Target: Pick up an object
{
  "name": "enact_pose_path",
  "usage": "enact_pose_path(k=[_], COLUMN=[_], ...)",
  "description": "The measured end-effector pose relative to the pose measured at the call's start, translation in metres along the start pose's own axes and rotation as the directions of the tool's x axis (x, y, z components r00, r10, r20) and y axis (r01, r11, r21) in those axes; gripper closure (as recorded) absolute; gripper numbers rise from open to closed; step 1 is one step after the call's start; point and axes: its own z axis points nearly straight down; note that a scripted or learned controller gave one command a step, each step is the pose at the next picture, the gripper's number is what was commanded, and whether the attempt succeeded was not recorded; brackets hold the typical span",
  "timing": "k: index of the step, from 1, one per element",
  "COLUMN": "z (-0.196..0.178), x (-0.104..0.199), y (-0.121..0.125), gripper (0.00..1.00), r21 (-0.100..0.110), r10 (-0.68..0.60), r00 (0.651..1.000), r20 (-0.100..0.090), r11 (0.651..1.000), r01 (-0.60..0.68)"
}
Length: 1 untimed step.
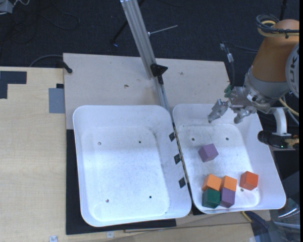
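Hanging over the far edge of the right bin (265, 150), the gripper (228, 113) has its two fingers spread apart with nothing between them. Below it the far half of that bin's floor lies bare, so room is widest there. A purple cube (208, 152) sits alone near the middle of the floor, well apart from every wall and from the other blocks (the easiest one to reach around). It shows a lighter top face and darker sides, turned slightly askew to the bin's edges. Toward the near rim a cluster sits tight together: two orange cubes (212, 182) side by side, a green cube (210, 198) and a second purple block (227, 197) touching just in front of them. A red-orange cube (249, 180) stands just to the right of the cluster, near the right wall. The left bin (86, 135) adjoins along a shared rim.
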Motion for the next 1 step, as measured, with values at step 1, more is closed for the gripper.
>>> enact_pose_path(k=[1], z=[0.1179], x=[0.003], y=[-0.0006], gripper=[0.0], r21=[0.008], r10=[0.001], r00=[1.0], r20=[-0.001], r11=[1.0], r01=[-0.001])
